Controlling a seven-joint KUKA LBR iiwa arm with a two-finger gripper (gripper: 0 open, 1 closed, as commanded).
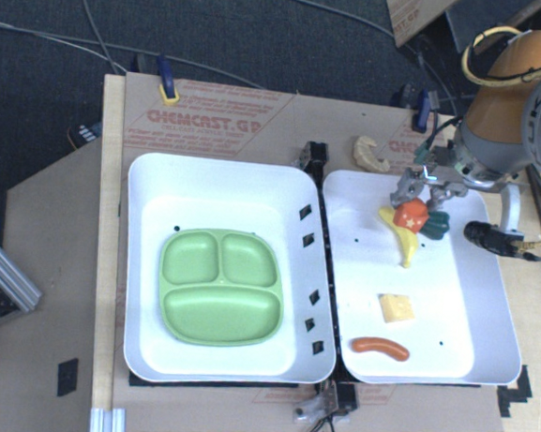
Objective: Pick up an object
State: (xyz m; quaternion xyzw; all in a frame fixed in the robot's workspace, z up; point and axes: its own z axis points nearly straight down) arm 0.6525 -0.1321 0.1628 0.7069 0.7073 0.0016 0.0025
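Jaws (421,192) hover just above the tomato (411,216) and banana (401,239); whether spread, I cannot tell.

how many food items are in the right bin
4. A red tomato-like piece and a yellow banana sit together at the far end under the pincer, a cheese wedge mid-bin, a sausage at the near edge. The pincer may hide more.

a robotics lab: clamped bench (214,111), white bins (143,274), loose cables (99,26) over dark carpet (35,114)
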